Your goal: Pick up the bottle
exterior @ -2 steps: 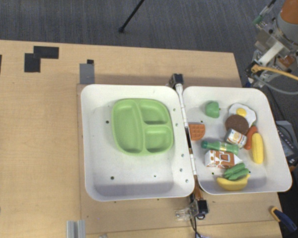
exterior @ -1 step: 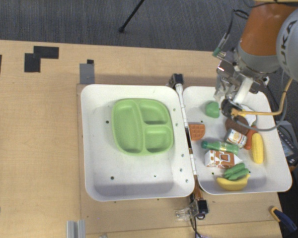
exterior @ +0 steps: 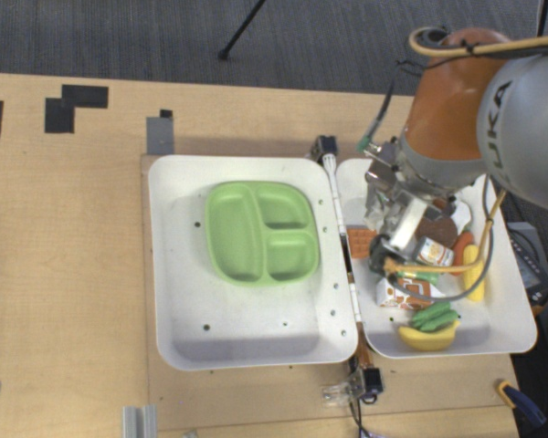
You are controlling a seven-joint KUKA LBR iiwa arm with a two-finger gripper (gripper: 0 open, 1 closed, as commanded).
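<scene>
The arm reaches over the right bin [exterior: 516, 331], and its gripper [exterior: 384, 210] hangs low over the bin's left half, among the clutter. A dark brown item with a pale label [exterior: 437, 245], possibly the bottle, lies just right of the gripper, partly hidden by the wrist. I cannot make out whether anything sits in the gripper.
The left bin [exterior: 178, 318] holds a green divided plate [exterior: 260, 231]. In the right bin lie a yellow banana [exterior: 429, 338], a green item [exterior: 436, 318], an orange-and-white packet [exterior: 404, 290], an orange box [exterior: 358, 242] by the left wall and an orange piece [exterior: 464, 243].
</scene>
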